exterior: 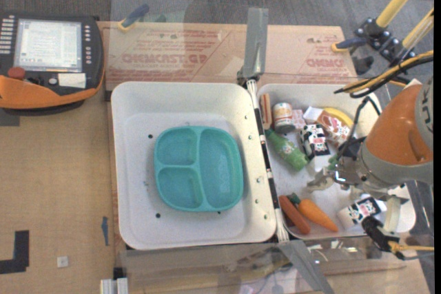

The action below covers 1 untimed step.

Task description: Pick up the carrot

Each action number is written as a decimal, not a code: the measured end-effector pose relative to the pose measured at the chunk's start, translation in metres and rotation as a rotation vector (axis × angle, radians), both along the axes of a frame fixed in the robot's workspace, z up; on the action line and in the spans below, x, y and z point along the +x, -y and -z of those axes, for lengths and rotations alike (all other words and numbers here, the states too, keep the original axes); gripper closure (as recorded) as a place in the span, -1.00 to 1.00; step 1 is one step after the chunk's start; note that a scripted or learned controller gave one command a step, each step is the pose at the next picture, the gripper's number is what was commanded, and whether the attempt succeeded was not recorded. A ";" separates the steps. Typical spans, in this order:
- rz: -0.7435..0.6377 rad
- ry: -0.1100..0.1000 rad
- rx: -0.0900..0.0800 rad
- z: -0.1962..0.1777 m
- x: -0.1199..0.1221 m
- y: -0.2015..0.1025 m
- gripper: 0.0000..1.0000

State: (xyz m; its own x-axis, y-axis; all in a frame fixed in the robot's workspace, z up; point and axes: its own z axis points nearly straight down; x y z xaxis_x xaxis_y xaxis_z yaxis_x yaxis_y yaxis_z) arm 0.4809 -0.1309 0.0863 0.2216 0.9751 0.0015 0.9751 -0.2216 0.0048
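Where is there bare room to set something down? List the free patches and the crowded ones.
Free: the teal tray's three compartments, and the left bin's white floor around it. Crowded: the right bin, with the carrot at its near edge, a green bottle, a can and cartons.

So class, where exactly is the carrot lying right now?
The carrot lies in the right bin, near its front left corner, beside a red vegetable, left of the claw.
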 end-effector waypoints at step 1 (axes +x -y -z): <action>0.346 0.001 0.000 0.000 0.000 -0.038 -1.00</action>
